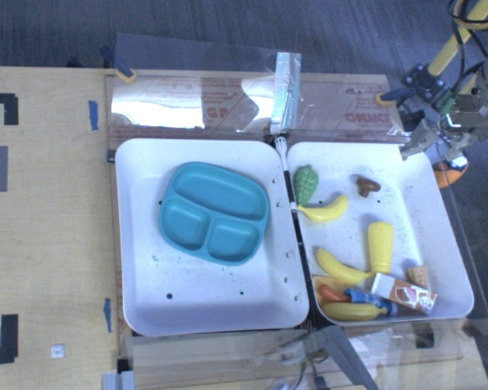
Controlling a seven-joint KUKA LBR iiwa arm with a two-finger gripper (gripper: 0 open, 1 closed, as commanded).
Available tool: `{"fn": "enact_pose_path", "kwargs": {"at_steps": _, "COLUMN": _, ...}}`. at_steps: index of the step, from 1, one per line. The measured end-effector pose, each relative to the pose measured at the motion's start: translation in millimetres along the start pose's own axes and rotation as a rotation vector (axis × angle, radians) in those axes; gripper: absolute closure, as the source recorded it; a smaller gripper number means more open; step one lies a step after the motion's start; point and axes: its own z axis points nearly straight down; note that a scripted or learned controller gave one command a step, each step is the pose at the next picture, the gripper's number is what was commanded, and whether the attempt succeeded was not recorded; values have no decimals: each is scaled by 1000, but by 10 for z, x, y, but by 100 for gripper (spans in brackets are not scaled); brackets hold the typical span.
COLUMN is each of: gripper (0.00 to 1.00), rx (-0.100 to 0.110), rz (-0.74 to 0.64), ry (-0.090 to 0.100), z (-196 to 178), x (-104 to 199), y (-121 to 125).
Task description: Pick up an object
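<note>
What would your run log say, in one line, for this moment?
gripper: above right bin's far corner, holding nothing | blue plate: left bin | bananas, green fruit: untouched

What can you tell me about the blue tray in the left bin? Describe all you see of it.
The blue tray is a teal, plastic-looking divided plate with rounded corners and three compartments: one long, two smaller. It lies flat and slightly turned in the left bin, near its middle, resting on the bin's white floor. Nothing lies in it or touches it.

A dark grey carpet floor [228, 6] lies at twelve o'clock; a light wooden bench [41, 218] fills nine o'clock.
</note>
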Motion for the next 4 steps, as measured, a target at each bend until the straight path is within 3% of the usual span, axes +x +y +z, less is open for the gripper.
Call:
{"fn": "enact_pose_path", "kwargs": {"at_steps": 1, "gripper": 0, "rx": 12, "rz": 50, "ry": 2, "z": 1518, "x": 281, "y": -201}}
{"fn": "enact_pose_path", "kwargs": {"at_steps": 2, "gripper": 0, "rx": -7, "rz": -149, "ry": -1, "z": 1956, "x": 353, "y": -840}}
{"fn": "enact_pose_path", "kwargs": {"at_steps": 3, "gripper": 100, "rx": -13, "rz": -148, "ry": -4, "z": 1840, "x": 350, "y": -820}}
{"fn": "enact_pose_path", "kwargs": {"at_steps": 4, "gripper": 100, "rx": -8, "rz": 39, "ry": 1, "z": 640, "x": 1008, "y": -697}}
